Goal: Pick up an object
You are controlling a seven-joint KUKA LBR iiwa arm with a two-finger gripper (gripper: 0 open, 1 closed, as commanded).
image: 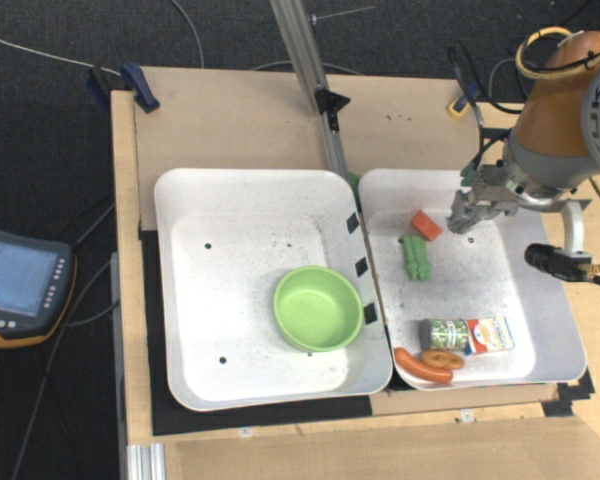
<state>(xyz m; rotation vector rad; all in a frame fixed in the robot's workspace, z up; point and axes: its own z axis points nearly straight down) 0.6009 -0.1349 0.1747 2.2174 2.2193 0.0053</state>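
While speckled white plastic, the right bin (540,298) holds a knobbly green block (416,258).

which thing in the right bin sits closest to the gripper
The small orange block, just left of the gripper. The green piece lies below it; the carton and sausage sit along the bin's near edge.

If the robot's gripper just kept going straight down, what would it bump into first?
Probably the bare floor of the right bin. The gripper hangs just right of the small orange block, seemingly missing it, though depth is hard to judge from this slant.
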